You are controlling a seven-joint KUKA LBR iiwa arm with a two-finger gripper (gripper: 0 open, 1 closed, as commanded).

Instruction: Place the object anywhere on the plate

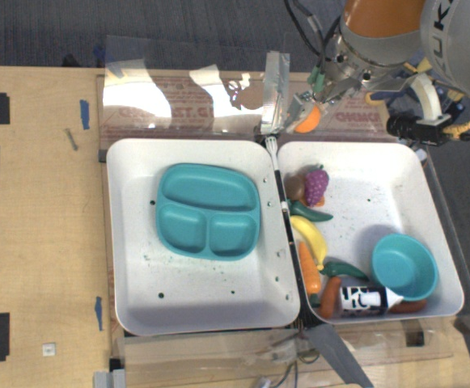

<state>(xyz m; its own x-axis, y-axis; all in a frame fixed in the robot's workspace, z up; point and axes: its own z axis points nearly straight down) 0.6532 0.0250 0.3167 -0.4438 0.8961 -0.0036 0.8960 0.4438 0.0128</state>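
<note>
A teal plate (208, 210) with three compartments lies in the left bin (129, 241). My gripper (306, 111) hangs above the far edge of the right bin, close to the divider between the bins. A small orange object (308, 120) sits between its fingers, lifted clear of the bin. The plate is down and to the left of the gripper.
The right bin (380, 176) holds a purple grape bunch (316, 183), a banana (311, 237), a carrot (308, 271), a dark bottle (364, 299) and a teal bowl (404, 266). A clear panel (274, 95) stands at the back.
</note>
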